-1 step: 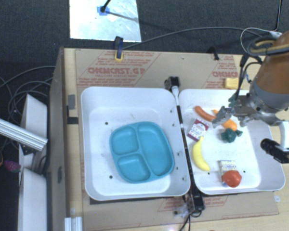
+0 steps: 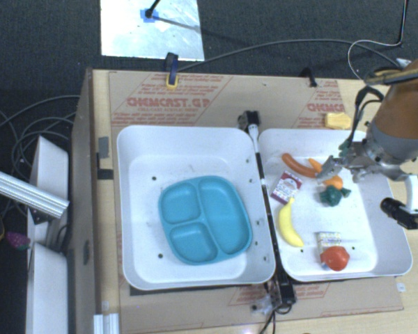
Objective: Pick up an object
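A blue three-compartment plastic plate [image 2: 205,219] sits in the left white bin [image 2: 136,145]. In the right bin [image 2: 397,252], the arm's jaws [image 2: 331,170], their spread impossible to tell, hover at a small orange-and-green toy vegetable [image 2: 331,192] just nearward.

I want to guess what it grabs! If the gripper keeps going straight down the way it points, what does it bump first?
Probably the small orange toy right under the gripper, with the green toy just beyond it. Depth is hard to judge from above.
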You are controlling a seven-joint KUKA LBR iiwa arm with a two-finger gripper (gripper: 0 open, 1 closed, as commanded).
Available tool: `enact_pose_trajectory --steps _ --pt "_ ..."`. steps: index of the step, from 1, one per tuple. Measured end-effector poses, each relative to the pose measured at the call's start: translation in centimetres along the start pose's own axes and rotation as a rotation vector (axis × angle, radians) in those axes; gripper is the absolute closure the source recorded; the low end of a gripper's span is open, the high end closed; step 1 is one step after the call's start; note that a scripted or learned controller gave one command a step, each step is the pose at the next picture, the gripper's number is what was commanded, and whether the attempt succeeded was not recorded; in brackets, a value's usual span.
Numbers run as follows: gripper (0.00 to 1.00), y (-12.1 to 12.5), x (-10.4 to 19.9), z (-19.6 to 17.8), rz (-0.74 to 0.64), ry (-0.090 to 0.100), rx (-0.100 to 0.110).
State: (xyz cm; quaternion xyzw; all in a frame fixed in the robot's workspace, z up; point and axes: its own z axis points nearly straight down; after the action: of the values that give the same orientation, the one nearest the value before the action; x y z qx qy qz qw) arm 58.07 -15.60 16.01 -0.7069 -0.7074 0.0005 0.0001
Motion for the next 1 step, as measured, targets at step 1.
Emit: enact_pose_trajectory --steps 1 --pt "0.00 1.34 -0.74 7.59 0.000 0.000 -0.002"
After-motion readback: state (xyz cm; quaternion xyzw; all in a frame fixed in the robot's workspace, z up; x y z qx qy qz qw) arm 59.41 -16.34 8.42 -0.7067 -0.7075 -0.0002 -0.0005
